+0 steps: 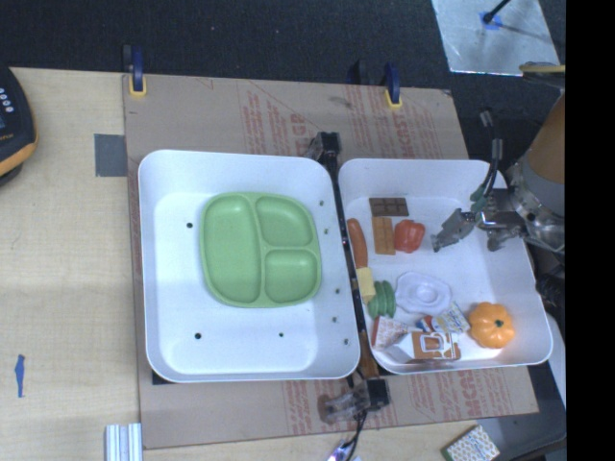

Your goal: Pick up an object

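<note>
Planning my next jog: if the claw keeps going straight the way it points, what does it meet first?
Probably the red pepper: the claw points left toward it over bare bin floor. Height is unclear, so it might pass above.

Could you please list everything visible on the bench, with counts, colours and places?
white bins: two, side by side on cardboard.
divided plate: one, green, left bin.
toy pumpkin: one, orange, right bin, near corner.
toy pepper: one, red, right bin.
chocolate bar: one, brown, right bin, far side.
toy sausage: one, orange-red, right bin's left wall.
clear lid: one, right bin.
clamps: two, blue, cardboard's far edge.
gripper: one, grey, above right bin, nothing between its fingers.
</note>
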